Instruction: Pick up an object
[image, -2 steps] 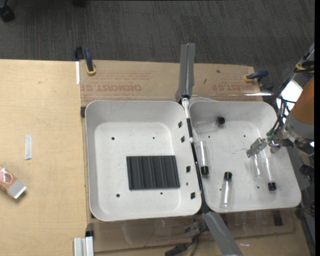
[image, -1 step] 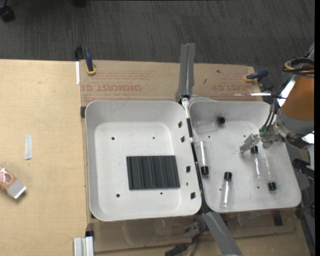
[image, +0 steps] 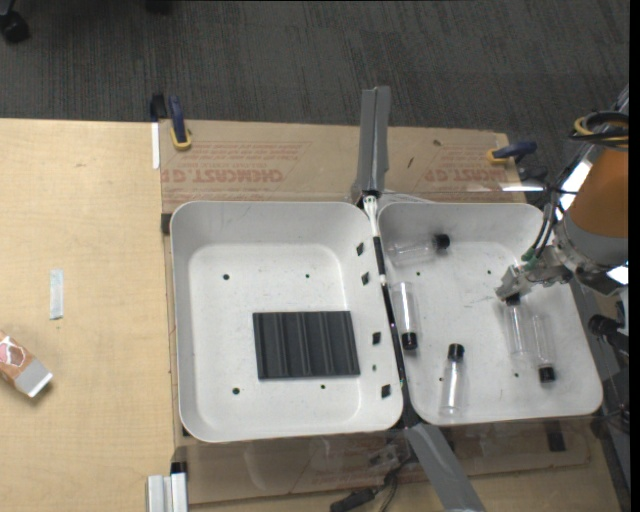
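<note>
Camera view: gripper (image: 513, 290) low in right bin (image: 480, 405), near its right wall, just above the upper end of a clear vial (image: 528, 340) lying by that wall. Open or clamped: can't tell, nothing visibly held. Risk: round clear vial likely rolls or slips toward the wall, pinch misses. Arm (image: 600, 205) reaches in over the right rim, wrist angled down-left.

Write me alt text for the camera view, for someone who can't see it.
The grey arm's gripper hangs over the right white bin, just above one of four clear black-capped tubes lying there. The left bin holds a dark ribbed tray.
</note>
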